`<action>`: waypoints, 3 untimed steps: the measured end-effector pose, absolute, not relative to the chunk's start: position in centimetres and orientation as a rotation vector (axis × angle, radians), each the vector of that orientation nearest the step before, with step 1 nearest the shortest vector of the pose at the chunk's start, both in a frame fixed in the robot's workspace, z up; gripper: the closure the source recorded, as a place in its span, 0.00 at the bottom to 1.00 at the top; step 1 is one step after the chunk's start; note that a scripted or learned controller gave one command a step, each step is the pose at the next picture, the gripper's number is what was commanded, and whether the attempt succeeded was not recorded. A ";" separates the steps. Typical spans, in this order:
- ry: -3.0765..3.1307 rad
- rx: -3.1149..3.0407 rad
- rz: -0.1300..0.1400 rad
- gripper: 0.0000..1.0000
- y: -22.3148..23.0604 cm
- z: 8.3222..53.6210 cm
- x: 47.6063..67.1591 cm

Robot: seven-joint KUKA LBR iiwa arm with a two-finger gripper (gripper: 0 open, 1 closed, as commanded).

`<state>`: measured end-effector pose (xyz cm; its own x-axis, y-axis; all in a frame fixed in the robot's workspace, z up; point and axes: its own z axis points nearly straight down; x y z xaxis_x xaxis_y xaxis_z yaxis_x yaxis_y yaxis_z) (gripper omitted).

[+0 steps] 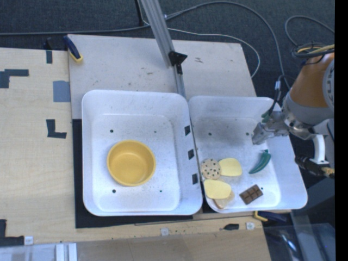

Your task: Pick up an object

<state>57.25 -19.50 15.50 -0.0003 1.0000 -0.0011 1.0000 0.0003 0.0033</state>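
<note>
Grey arm with orange band reaches in from the right; its pincer [261,135] hangs over the right shallow white bin [217,110], near that bin's right wall, just above and left of the green chilli-shaped toy [260,162]. Pincer state: cannot tell, too blurred and small at this angle. Nothing seen between its tips, so no grasp to report.

Candidate objects all sit clustered in the lower half of the right bin, likely because scattered toys settle wherever dropped. Count there: one green chilli, one round speckled cookie [211,168], two pale yellow flat chip-like pieces (upper [230,167], lower [217,188]), one brown chocolate square [251,194], and one tan piece [223,202] peeking from under the lower yellow one, identity unclear. Cookie and upper yellow piece touching; chocolate lies apart, near the bin's front rim.

Left white bin [130,105] holds one yellow plastic bowl [131,162], upright, well apart from the pincer.

Judgement: the chilli is the nearest target, lying alone with room around it, so easier than the overlapping yellow pieces. Pick not yet made.

Bench [32,91] carries two bins.
</note>
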 end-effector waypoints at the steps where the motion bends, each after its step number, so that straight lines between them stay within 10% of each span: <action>1: 2.219 2.218 0.004 1.00 -19.8 21.6 57.0; 3: 2.227 2.216 0.002 1.00 -13.8 24.0 57.4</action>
